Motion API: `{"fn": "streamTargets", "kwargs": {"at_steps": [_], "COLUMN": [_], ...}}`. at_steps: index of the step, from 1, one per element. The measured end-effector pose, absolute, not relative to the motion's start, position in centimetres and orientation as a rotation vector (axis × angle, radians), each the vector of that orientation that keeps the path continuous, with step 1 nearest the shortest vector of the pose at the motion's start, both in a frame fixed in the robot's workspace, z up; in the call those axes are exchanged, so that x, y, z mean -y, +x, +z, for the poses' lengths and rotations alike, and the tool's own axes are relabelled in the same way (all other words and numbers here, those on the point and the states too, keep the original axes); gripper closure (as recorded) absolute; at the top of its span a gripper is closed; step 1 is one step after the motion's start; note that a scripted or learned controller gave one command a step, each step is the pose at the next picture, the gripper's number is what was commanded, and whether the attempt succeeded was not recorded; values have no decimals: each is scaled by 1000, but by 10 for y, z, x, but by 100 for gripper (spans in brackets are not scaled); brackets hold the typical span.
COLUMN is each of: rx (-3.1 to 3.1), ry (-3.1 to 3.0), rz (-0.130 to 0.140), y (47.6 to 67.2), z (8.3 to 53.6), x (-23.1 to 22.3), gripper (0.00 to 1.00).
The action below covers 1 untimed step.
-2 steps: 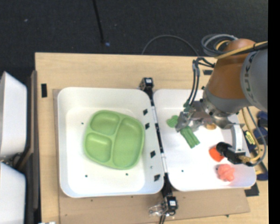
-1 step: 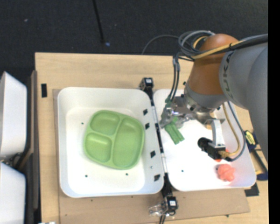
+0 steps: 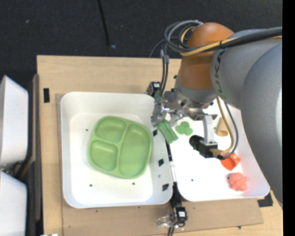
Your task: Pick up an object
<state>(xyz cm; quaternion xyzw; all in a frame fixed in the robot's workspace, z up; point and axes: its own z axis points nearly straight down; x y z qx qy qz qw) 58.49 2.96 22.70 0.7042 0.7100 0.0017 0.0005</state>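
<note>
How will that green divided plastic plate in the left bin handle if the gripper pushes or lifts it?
The green divided plastic plate looks moulded and thin, so probably stiff and light. Lying flat in the left white bin, it would likely slide, not roll. Its low rim probably offers little grip.

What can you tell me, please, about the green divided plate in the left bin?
The green divided plate is a pale green tray that looks like moulded plastic, with rounded corners. Raised ridges split it into three compartments: two smaller ones on its left side and one larger on its right. It lies flat, right way up and turned at a slight angle, on the floor of the left white bin, right of the middle. Nothing lies in it.
</note>
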Motion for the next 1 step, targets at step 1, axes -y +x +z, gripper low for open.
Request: {"fn": "streamTargets", "kwargs": {"at_steps": [1], "rx": [-2229], "ry": [2213], "rz": [2], "y": [594], "z": [222], "x": [-81], "gripper": [100]}}
